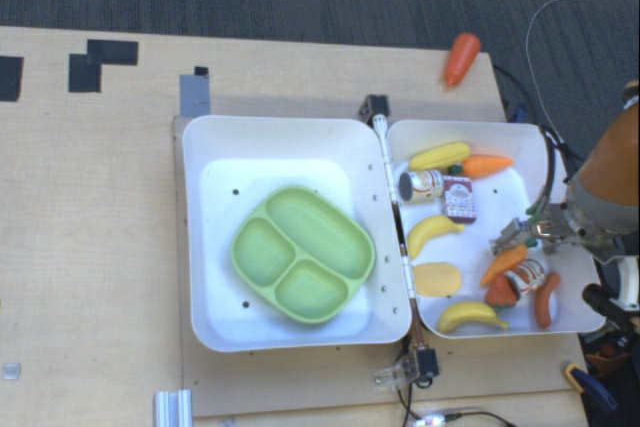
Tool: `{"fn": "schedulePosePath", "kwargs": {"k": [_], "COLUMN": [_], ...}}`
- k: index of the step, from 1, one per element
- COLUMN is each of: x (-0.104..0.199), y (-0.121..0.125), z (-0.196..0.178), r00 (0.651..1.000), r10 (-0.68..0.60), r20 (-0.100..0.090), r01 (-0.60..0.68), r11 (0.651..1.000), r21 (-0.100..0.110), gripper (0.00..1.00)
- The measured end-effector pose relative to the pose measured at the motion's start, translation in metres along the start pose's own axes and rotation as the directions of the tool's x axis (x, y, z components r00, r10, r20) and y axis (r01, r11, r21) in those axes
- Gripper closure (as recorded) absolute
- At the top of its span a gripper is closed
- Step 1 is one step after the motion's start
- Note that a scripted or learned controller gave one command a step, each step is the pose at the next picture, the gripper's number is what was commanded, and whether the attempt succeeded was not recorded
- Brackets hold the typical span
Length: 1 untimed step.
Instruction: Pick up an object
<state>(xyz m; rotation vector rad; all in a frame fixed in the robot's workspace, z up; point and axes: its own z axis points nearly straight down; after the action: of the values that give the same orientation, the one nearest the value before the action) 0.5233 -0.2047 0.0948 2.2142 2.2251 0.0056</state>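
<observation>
Hovering at the right white bin's (530,143) four o'clock, the pincer (512,237) sits just above a small orange plastic carrot (503,264); whether it is open I cannot tell. Crowding neighbours, a bottle (518,283) and sausage (545,300), could foul the grasp.

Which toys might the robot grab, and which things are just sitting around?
Might grab, right bin: bananas, carrots, sausage, small can, near the gripper.

Just sitting: green divided plate, orange carrot on the bench.
</observation>
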Motion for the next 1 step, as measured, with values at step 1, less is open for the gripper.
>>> {"fn": "schedulePosePath", "kwargs": {"k": [1], "x": [0.0002], "y": [0.0014], "z": [-0.0105], "r00": [1.0], "r10": [-0.002], "r20": [0.001], "r01": [0.002], "r11": [1.0], "r21": [-0.004], "gripper": [1.0]}}
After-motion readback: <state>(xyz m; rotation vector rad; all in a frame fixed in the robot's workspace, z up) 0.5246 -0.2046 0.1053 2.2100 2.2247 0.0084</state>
